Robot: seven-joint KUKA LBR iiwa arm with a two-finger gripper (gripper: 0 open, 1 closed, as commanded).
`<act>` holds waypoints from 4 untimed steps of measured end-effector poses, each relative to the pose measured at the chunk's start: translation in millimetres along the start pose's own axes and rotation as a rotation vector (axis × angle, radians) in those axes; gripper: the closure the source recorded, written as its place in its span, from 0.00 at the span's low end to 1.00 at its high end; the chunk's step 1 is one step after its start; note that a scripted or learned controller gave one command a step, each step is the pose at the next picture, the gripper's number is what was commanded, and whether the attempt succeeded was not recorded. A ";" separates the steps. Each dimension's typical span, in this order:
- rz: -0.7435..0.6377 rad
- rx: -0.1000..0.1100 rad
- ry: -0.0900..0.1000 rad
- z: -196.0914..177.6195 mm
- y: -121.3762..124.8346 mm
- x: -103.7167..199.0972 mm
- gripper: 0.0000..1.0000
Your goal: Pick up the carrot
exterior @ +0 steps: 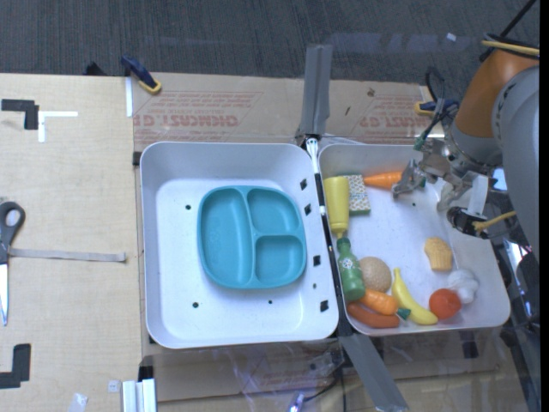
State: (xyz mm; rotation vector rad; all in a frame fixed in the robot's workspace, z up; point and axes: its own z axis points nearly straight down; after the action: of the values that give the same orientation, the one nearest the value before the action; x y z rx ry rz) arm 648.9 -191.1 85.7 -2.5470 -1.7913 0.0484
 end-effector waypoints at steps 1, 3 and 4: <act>0.192 0.023 0.007 0.4 1.0 -6.2 0.00; 0.591 0.015 0.009 -2.4 -5.6 9.5 0.00; 0.753 0.000 0.012 -2.1 -12.2 18.9 0.00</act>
State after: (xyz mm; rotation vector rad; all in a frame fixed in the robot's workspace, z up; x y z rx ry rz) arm 643.9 -169.2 88.1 -3.0340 -0.7310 0.0456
